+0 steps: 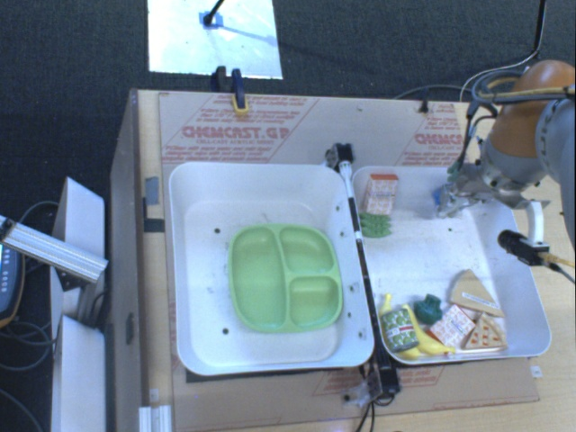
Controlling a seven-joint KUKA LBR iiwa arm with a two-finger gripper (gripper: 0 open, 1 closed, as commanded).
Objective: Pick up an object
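My gripper (449,202) hangs low over the back of the right bin (522,282), under the orange-banded wrist (531,106). To its left, a small orange and white carton (381,193) stands against the bin's back left corner, with a green leafy piece (375,225) just in front of it. Along the front of that bin lie a green bottle (400,325), a yellow banana (423,349), a dark green piece (429,309), a red and white box (453,326), a waffle-like slice (486,334) and a tan wedge (474,291). I see nothing held at the gripper.
The left bin (202,241) holds a green divided plate (285,277). A black rail with a clamp (353,214) runs between the two bins. A black cylinder (520,246) sticks out over the right bin's right rim. Cables hang behind the arm.
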